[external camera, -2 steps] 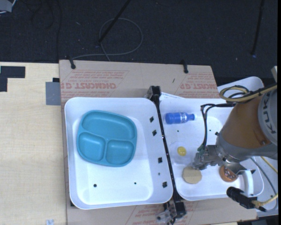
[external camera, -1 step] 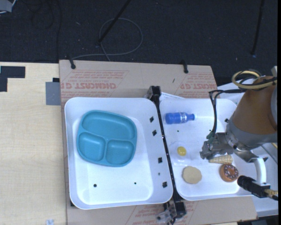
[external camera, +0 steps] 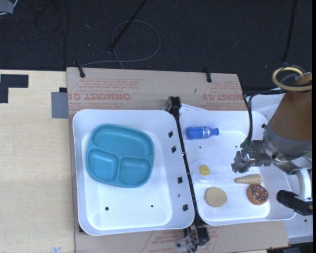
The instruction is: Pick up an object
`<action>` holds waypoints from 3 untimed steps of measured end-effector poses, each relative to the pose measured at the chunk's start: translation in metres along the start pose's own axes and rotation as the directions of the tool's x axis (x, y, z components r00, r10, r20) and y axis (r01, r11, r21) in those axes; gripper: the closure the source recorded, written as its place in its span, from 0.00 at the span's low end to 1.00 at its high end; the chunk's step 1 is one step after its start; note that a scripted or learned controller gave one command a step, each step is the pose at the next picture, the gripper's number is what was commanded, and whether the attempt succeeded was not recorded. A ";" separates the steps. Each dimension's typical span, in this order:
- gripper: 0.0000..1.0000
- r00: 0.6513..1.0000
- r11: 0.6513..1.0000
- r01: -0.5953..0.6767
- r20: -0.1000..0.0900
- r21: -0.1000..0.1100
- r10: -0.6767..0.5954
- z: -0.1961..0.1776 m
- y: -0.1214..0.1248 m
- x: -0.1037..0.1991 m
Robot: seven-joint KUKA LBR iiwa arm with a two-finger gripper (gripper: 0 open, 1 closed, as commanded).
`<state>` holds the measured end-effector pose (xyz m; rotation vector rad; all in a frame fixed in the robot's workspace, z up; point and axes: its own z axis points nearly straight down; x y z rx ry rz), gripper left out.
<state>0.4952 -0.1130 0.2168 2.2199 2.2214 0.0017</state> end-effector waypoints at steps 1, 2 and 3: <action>1.00 1.000 1.000 0.003 -0.002 0.004 -0.003 0.000 0.006 0.042; 1.00 1.000 1.000 0.004 -0.003 0.005 -0.004 0.007 0.022 0.095; 1.00 1.000 1.000 0.003 -0.001 0.004 -0.003 -0.008 0.034 0.143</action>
